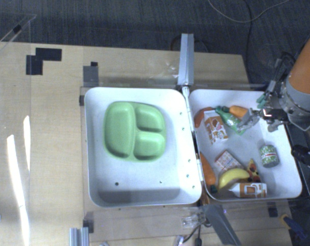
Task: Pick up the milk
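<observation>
The milk, a white and brown carton, lies in the right bin near its upper left, beside the divider. My gripper hangs over the upper part of that bin, right of the carton and apart from it. Its tip is over the end of a green bottle that lies between it and the carton. The grey wrist and orange band reach in from the right.
The right bin also holds an orange item, a green can, a small patterned box, a banana, a carrot-like orange piece and a lying white bottle. The left bin holds a green divided plate.
</observation>
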Controlling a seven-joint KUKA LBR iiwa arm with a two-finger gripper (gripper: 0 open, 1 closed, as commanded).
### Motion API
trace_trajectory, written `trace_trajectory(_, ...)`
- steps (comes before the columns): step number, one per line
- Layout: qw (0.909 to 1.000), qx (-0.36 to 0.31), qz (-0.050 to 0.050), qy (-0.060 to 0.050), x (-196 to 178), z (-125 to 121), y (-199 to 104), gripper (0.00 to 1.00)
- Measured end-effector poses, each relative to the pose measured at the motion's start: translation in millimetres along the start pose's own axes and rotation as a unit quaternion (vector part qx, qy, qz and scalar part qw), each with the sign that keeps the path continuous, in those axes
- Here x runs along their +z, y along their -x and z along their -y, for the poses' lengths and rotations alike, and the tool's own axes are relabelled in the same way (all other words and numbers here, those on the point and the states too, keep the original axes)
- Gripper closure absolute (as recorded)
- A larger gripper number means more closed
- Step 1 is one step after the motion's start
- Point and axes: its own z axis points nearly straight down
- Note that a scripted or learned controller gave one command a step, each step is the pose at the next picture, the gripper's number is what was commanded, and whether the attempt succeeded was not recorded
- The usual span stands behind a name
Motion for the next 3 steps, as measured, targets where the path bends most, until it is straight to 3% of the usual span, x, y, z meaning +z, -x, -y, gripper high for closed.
trace_trajectory(1, 0.9997, -0.023, 0.0, -0.001, 103, -8, -20, 0.0)
trace_trajectory(2, 0.991, -0.134, 0.001, 0.004, 187, -62, -8, 0.0)
trace_trajectory(3, 0.9909, -0.135, 0.0, 0.007, 175, -65, -10, 1.0)
